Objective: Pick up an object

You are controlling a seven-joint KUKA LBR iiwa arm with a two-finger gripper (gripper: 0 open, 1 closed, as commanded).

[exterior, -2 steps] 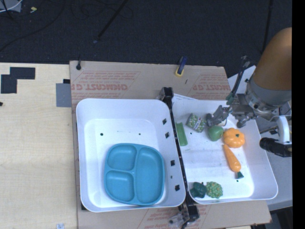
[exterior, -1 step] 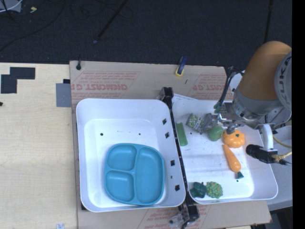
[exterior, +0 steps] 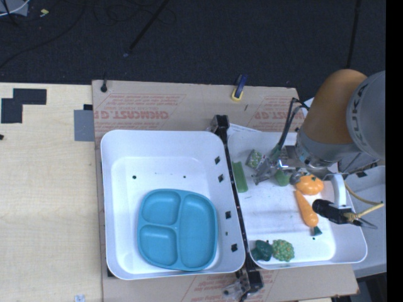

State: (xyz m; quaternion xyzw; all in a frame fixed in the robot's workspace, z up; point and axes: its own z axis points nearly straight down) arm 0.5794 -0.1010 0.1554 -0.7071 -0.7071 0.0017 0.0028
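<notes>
Broccoli point(exterior: 283, 250) sits near edge of right bin point(exterior: 352, 253). Gripper point(exterior: 267, 170) far side, can't tell its state; green block point(exterior: 240, 177) just left, long axis near-far.

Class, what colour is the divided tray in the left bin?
Light blue; the tray shows clearly in the camera view.

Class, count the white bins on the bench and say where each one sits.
2. One bin sits on the left, holding a blue divided plate; the other bin sits on the right, holding toy food.
</notes>
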